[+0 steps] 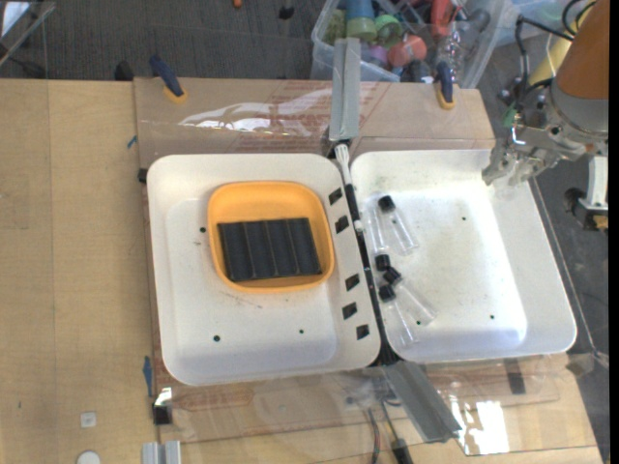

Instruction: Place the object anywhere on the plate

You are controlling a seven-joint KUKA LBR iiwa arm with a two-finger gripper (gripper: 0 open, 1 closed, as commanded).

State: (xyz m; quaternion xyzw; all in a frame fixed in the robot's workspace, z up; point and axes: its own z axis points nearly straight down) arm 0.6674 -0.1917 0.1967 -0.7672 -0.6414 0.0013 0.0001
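An orange plate (266, 193) with rounded corners sits in the left white bin (193, 341). A black ridged rectangular object (269, 247) lies flat on the plate, filling most of its middle. My gripper (510, 167) hangs over the far right corner of the right bin (488, 307), well away from the plate and the black object. Nothing shows in its grasp. The arm's orange band (590, 56) is at the top right of the view.
Two clear tubes with black caps (395, 230) (404, 303) lie in the right bin near the divider (350, 249). A clear tub of coloured items (416, 17) stands behind the bins. Bare wooden bench (68, 259) lies to the left.
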